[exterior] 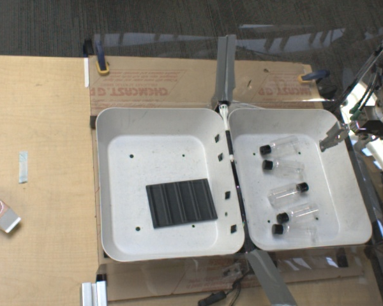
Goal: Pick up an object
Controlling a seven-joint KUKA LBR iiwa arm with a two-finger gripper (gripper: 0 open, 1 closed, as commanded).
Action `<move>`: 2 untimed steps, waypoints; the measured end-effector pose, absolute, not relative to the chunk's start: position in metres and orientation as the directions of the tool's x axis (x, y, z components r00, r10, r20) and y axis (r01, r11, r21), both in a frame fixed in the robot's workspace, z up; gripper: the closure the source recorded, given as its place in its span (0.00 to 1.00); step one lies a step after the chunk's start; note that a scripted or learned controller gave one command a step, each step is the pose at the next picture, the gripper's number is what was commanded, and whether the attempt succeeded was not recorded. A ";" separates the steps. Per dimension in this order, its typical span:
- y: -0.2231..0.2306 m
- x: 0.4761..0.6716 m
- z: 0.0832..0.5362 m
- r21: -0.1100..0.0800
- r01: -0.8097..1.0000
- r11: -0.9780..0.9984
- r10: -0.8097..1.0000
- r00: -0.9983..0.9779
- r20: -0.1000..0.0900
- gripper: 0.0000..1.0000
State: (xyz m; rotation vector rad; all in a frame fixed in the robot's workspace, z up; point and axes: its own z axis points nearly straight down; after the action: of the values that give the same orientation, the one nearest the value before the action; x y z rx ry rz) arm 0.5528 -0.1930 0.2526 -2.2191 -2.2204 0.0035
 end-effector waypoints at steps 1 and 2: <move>-0.216 0.530 0.108 0.001 0.998 0.067 0.998 -0.067 0.001 0.00; -0.222 0.478 0.144 -0.001 0.918 0.396 0.918 -0.396 0.001 0.00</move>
State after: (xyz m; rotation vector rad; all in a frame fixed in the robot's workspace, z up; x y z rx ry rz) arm 0.4776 -0.2221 0.1442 -1.7258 -2.6234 -0.0004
